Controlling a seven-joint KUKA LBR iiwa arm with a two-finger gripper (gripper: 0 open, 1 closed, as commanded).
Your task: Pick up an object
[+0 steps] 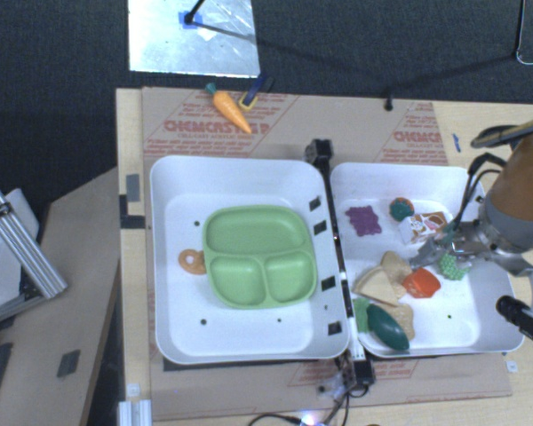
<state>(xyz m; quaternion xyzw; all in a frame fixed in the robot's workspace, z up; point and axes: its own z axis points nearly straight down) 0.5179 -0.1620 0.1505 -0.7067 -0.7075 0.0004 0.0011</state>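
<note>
Dark carpet floor (53,60) surrounds the bench (355,118); metal sheet (192,25) beyond.

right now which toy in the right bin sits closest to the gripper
The red-orange toy, just below the gripper. The purple piece and dark green one lie farther left.

1. The light is bright and even.
2. The white bins (240,171) almost glow.
3. A shiny metal sheet (194,23) shows pale glare.
4. Shadows are soft.
5. Everything looks a little blurry and grainy.
</note>
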